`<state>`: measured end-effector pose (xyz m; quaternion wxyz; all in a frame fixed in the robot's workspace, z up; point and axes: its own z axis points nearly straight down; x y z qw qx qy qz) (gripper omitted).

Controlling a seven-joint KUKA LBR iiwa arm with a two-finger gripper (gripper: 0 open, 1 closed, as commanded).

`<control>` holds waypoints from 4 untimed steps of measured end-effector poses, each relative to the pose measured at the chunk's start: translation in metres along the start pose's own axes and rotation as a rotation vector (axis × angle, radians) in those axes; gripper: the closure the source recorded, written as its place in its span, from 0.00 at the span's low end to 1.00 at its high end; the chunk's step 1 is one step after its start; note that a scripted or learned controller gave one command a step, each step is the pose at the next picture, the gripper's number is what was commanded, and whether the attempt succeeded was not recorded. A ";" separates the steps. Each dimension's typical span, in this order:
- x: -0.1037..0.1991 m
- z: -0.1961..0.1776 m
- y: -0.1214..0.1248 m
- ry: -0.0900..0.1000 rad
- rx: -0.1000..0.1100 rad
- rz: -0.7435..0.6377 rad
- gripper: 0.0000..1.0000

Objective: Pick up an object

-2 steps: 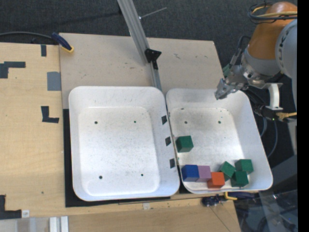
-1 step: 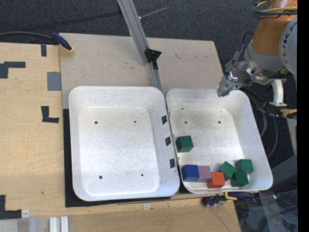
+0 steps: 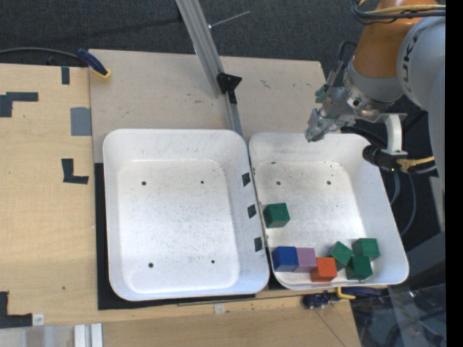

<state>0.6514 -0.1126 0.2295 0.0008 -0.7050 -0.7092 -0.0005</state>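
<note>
Right bin (image 3: 376, 194) holds seven blocks — four green, one blue, one purple, one orange; gripper (image 3: 316, 131) hovers above its far rim, finger state untellable.

arm (image 3: 427, 42): grey, with a fat orange band up by the wrist
gripper (image 3: 317, 130): dull grey metal
left bin (image 3: 116, 150): white, peppered with fine dark specks and four black dots on the floor
right bin (image 3: 376, 194): same white, same speckle, a few black dots too
lone cube (image 3: 275, 214): dark green
blue cube (image 3: 285, 258): solid royal blue
purple cube (image 3: 306, 258): pale lilac
orange cube (image 3: 325, 268): bright orange-red
green cubes in the corner (image 3: 359, 256): three of them, all the same deep green
bench (image 3: 43, 215): light tan wood, with black and grey tape patches
pole (image 3: 199, 35): silvery grey with a black clamp
mat (image 3: 99, 230): black, peeking out under the left bin
floor (image 3: 108, 9): dark charcoal carpet
</note>
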 end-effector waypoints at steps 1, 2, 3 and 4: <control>0.057 0.007 0.002 0.000 0.002 -0.001 1.00; 0.110 0.012 -0.015 0.000 0.003 0.000 1.00; 0.156 0.013 -0.017 -0.001 0.002 0.000 1.00; 0.210 0.014 -0.024 -0.001 0.002 -0.001 1.00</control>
